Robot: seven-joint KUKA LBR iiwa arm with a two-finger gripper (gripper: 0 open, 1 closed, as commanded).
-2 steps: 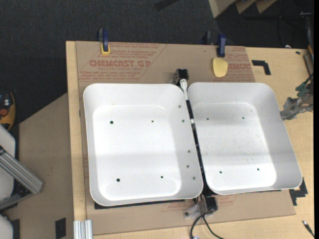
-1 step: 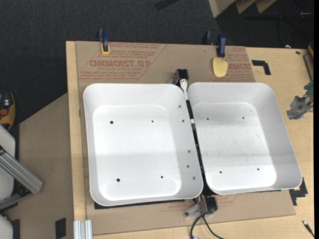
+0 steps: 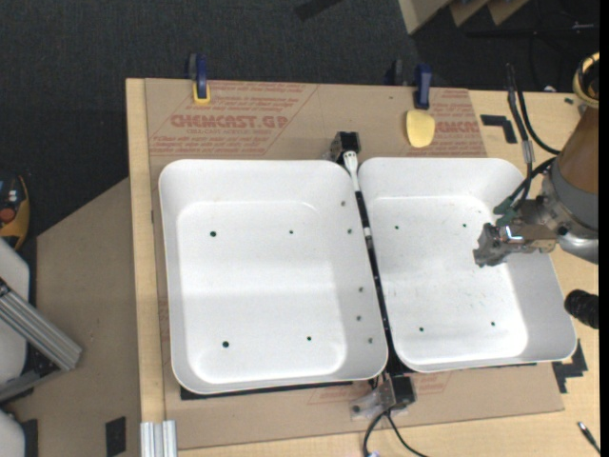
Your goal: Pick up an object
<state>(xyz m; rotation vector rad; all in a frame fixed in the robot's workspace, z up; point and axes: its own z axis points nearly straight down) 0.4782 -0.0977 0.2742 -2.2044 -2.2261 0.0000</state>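
**Low in the right bin, catch unconfirmed**

Seems to be the grasp step: gripper (image 3: 492, 247) low over the right bin (image 3: 447, 346), near its right wall. Cannot tell how far open, nor whether anything is held. Cannot tell where the object lies, its heading or long axis. Next calls for a slow lift and a check.

Dark carpet floor (image 3: 143, 27); cardboard-topped bench (image 3: 285, 112); blue clamps (image 3: 198, 67) at far edge.
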